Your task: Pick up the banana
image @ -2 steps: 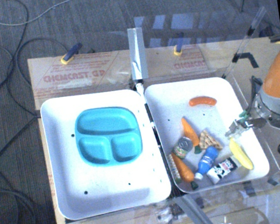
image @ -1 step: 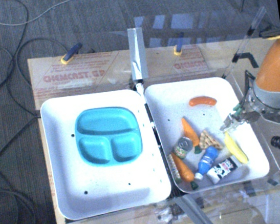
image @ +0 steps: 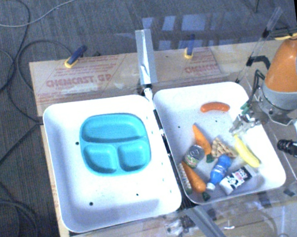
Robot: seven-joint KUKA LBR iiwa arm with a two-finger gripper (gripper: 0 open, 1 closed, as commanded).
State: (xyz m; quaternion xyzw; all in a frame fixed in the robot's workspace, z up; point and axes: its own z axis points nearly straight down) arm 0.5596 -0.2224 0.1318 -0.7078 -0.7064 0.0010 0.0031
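Note:
The yellow banana lies near the right wall of the right bin, pointing from upper left to lower right. My gripper hangs just beyond the banana's far end, close above the bin floor, under the orange-banded wrist. Nothing shows in its grasp. The banana lies flat, apart from the gripper.
Left of the banana lie a tan snack, a blue bottle, a small carton, a can, two carrots and a red sausage. The left bin holds a blue compartment tray.

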